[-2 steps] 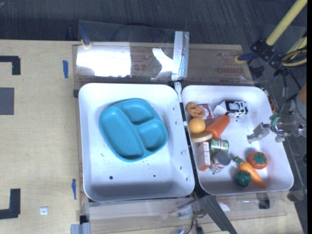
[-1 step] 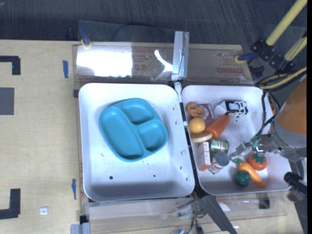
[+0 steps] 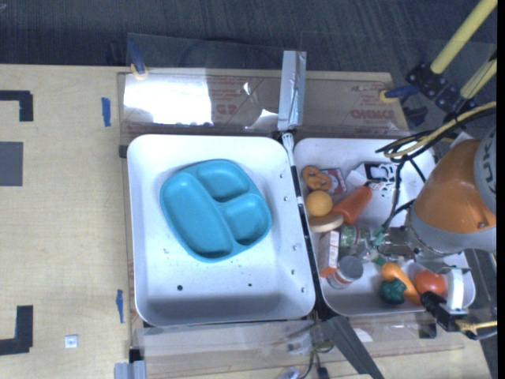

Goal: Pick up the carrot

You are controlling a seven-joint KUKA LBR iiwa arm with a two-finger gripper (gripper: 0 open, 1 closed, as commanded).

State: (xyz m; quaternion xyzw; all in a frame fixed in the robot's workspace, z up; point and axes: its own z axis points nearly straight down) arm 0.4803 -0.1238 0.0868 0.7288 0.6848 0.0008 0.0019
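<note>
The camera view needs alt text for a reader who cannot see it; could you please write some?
A grey and orange robot arm reaches from the right over the right bin, which holds a carrot among other toy food. The left bin holds a blue divided plate.

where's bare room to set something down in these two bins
Left bin: bare floor all around the blue tray, widest along the near edge. Right bin: crowded with toy food, including the carrot, and the arm overhangs it.
</note>
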